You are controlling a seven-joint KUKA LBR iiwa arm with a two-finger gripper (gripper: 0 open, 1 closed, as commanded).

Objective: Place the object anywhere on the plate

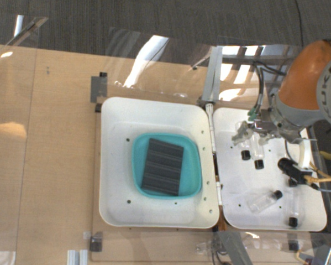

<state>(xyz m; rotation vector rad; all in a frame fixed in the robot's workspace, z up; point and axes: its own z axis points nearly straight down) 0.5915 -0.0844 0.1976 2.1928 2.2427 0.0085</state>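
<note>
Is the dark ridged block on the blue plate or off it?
On it. The dark grey ridged rectangular block lies flat inside the turquoise square plate, with turquoise rim showing around all its sides.

One fixed camera high above the bench (43, 150), slanting down over both white bins (155, 117)

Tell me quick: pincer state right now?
Pincer: open, holding nothing, over the right bin. The dark block lies on the plate.
</note>
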